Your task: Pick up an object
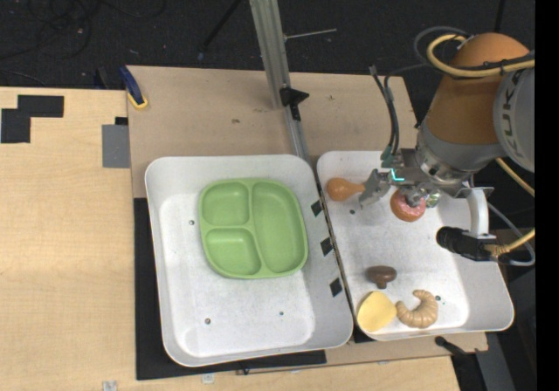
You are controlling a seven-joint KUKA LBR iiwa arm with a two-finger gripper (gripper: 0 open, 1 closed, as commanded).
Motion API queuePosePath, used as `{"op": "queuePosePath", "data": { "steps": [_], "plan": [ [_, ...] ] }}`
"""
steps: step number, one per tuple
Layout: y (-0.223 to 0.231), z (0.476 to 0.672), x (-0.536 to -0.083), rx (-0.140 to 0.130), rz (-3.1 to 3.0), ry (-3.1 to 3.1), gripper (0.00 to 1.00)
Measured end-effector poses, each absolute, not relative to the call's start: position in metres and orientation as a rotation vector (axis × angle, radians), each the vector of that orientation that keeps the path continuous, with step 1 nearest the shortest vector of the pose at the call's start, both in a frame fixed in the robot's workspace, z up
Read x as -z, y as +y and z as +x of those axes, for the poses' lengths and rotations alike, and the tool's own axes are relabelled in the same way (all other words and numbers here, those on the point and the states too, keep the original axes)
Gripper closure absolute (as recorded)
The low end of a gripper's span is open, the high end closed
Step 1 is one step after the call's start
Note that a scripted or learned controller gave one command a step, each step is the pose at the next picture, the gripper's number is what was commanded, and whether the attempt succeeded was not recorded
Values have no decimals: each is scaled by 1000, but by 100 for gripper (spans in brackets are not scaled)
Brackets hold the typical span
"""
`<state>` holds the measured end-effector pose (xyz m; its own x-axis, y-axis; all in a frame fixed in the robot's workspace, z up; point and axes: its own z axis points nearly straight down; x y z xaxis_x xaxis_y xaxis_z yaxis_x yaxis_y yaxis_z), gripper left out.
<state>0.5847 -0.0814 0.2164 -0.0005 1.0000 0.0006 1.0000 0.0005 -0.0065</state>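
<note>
Camera view
Arm: grey with an orange band, reaching in from the right over the far part of the right bin [489, 315].
Gripper [410, 197]: low over the right bin; I cannot tell how it is set.
Red thing [407, 208]: round, right under the gripper, partly hidden by it.
Orange thing [341, 189]: near the far left corner of the right bin, just left of the gripper.
Brown thing [380, 275]: small, in the middle of the right bin.
Yellow thing [376, 312]: at the near edge of the right bin.
Croissant [418, 309]: just right of the yellow thing.
Green plate [253, 229]: three parts, lying flat in the left bin [175, 311].
</note>
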Motion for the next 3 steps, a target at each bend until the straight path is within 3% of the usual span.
{"op": "queuePosePath", "data": {
  "steps": [1, 3],
  "plan": [
    [-81, 585, -218, -3, -2219, -2220, 0],
    [-81, 588, -108, -8, -2217, -2217, 0]
  ]
}}
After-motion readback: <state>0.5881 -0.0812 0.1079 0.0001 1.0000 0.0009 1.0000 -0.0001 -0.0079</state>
